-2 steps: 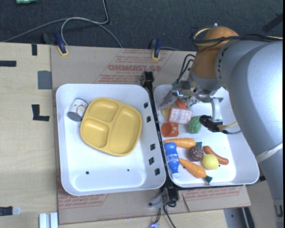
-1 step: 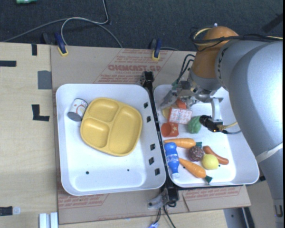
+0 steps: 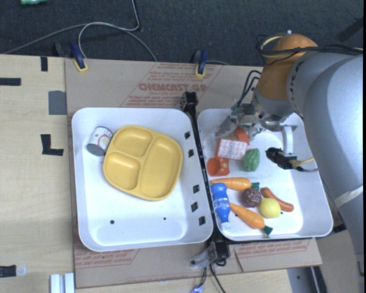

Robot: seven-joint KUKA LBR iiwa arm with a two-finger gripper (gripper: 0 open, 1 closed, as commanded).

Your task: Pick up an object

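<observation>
My gripper [image 3: 239, 126] hangs low over the back part of the right bin [image 3: 310, 188], below the orange wrist band. Right under it lies a small orange-red piece [image 3: 242, 137], touching a red-and-white box [image 3: 232, 149]. Whether anything is held cannot be made out. Beside the box are a green vegetable [image 3: 251, 159] and a red tomato [image 3: 216, 166]. Nearer the front lie a carrot [image 3: 232, 184], a blue bottle [image 3: 219, 204], a dark round fruit [image 3: 252, 196], a lemon [image 3: 269, 208], a red sausage [image 3: 279, 199] and a second carrot [image 3: 249, 217].
The left bin [image 3: 85, 182] holds a yellow divided plate [image 3: 143, 162] and a small can [image 3: 99, 141] at its back left. A black divider [image 3: 199, 163] runs between the bins. The bulky grey arm [image 3: 335, 121] covers the right bin's right side.
</observation>
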